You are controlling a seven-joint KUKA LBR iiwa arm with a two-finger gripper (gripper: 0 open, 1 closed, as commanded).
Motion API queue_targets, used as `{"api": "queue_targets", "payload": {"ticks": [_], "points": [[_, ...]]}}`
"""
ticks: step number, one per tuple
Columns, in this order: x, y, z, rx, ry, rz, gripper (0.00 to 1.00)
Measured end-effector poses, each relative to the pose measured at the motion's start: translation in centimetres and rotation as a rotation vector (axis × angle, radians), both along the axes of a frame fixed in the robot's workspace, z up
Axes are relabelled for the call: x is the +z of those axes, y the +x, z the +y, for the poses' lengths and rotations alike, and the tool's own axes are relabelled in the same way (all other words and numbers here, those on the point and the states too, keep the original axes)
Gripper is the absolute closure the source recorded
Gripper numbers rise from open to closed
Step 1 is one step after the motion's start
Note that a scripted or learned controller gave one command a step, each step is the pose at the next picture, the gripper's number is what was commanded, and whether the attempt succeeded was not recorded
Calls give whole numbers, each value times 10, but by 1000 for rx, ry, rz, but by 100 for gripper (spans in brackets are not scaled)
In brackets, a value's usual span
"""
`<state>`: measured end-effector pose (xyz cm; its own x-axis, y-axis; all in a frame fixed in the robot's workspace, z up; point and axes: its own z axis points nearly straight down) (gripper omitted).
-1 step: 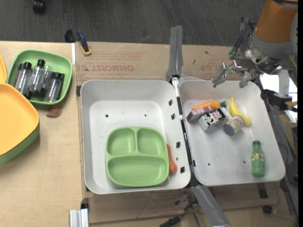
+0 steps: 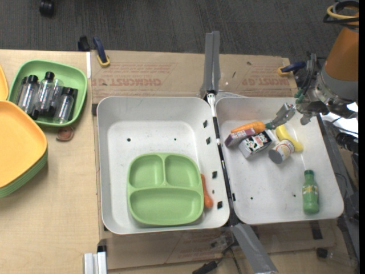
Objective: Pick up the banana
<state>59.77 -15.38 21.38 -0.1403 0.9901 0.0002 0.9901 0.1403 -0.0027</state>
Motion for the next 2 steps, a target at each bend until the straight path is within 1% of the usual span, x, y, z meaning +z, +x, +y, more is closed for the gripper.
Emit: {"api": "queue_targets", "payload": {"ticks": [1,2], "points": [[-56,37,-35,130,-1,-4,0],[-123,50,-67,278,3,-1,0]]}}
